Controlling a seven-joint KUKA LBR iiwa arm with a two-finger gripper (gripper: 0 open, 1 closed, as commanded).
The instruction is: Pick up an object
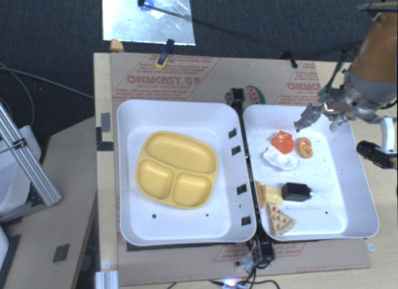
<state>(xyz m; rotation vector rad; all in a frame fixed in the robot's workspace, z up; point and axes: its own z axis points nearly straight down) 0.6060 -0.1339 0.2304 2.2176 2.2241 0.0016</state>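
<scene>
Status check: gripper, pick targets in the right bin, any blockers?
Gripper above the right white bin's far edge, holding nothing. Red block, orange pretzel-shaped piece, white lump, black block lying untouched. Yellow divided tray in the left bin. No blockers.

This is a robot lab, a room for testing machines. A robot arm reaches over a bench that holds two white bins side by side. The bench top is brown board with red printed words on it. Left of the bench stands a silver metal frame, and thin black cables run over the dark carpet. Behind the bench, a shiny metal sheet lies on the carpet.
</scene>
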